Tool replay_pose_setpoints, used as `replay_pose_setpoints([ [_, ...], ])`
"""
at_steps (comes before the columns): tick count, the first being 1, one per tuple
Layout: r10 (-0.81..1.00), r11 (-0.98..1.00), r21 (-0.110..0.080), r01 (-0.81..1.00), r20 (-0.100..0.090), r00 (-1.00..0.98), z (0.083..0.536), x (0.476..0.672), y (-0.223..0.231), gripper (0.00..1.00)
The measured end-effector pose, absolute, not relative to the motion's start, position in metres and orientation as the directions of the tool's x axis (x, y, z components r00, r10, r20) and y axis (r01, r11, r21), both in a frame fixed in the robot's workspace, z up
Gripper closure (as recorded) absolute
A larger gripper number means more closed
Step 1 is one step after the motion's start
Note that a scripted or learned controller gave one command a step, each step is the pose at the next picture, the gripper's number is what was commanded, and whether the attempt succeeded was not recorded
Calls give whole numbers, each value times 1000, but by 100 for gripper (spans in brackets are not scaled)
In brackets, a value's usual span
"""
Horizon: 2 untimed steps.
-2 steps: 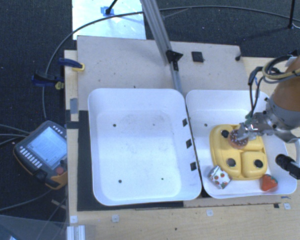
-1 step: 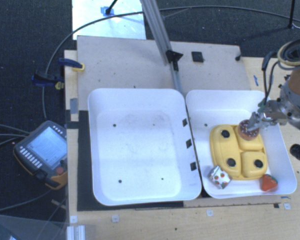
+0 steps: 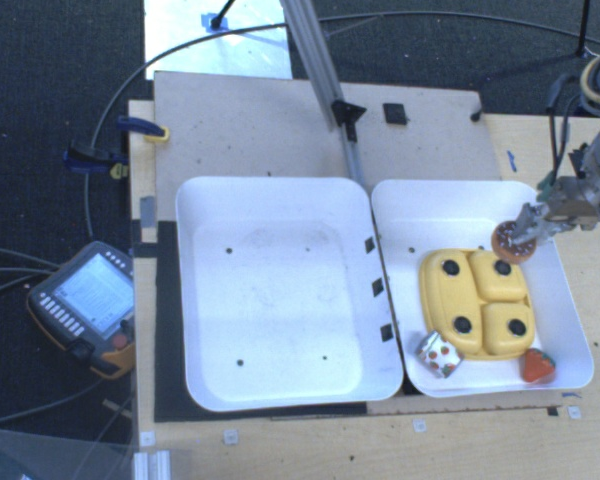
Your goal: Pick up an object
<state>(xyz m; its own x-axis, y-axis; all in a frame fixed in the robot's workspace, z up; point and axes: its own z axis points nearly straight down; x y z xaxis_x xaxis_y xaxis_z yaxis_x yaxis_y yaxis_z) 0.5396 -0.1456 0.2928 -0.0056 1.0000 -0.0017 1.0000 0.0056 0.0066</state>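
Camera view: gripper (image 3: pixel 525 230) pinches a brown ring (image 3: pixel 507 241) by the right bin's (image 3: pixel 405 268) far edge. Lift straight, clearing the yellow block (image 3: pixel 477 303).

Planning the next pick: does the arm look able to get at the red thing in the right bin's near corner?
Probably yes. The red thing lies uncovered beside the yellow tray, though close to the bin wall, which may crowd the end effector.

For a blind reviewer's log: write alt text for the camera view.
An arm's end effector hangs over the right bin, at a brown donut by the far edge of a yellow tray. A spotted cube and a red piece lie at the bin's near side, beside the left bin.
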Motion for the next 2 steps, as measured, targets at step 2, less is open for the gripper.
replay_pose_setpoints([
  [2,1000,10,1,1000,2,-10,285,525,-47,100],
])
